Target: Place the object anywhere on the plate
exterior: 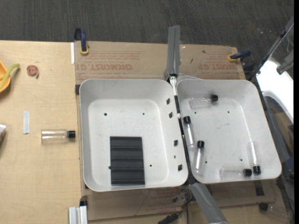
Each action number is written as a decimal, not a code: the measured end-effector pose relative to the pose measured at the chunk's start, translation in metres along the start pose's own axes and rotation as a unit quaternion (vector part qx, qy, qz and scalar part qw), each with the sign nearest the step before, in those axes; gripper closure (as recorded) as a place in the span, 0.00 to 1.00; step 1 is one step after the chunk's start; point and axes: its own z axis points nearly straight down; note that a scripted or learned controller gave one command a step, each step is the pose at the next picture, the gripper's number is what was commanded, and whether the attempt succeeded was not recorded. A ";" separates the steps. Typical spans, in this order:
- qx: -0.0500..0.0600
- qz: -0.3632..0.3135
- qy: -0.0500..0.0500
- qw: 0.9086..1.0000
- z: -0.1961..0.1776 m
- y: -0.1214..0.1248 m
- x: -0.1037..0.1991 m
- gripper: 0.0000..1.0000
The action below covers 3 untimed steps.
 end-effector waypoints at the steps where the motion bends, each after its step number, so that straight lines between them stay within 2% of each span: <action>1: 0.001 0.136 0.000 0.991 -0.010 0.053 0.026 0.00; 2: 0.001 0.247 0.000 0.969 -0.022 -0.002 0.001 0.00; 3: 0.002 0.377 0.000 0.926 -0.021 0.076 0.007 0.00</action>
